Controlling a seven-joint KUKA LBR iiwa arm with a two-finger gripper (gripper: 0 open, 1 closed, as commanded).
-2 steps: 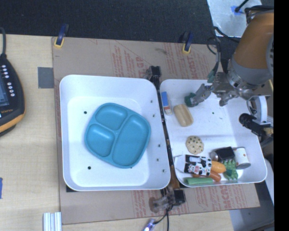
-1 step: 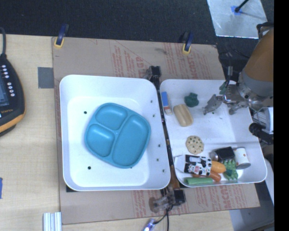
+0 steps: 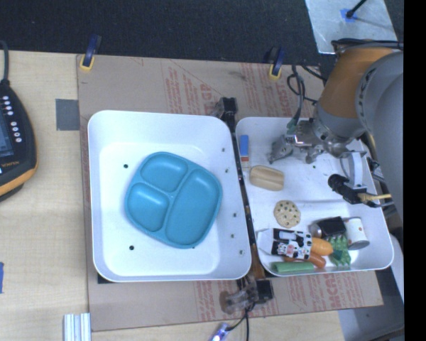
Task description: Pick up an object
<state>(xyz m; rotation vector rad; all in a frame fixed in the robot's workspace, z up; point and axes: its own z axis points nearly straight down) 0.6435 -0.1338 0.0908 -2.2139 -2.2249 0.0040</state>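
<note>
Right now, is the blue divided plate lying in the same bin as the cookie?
No, the blue plate lies in the left bin, the cookie in the right bin.

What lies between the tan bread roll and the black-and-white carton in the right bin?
The camera view shows a round cookie between the bread roll and the carton.

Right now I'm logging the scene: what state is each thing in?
Plate: flat, right way up, left bin.
Bun: lying loose, right bin.
Cookie: flat, loose.
Carrot: lying in the near pile.
Pincer: low over right bin, holding nothing.
</note>
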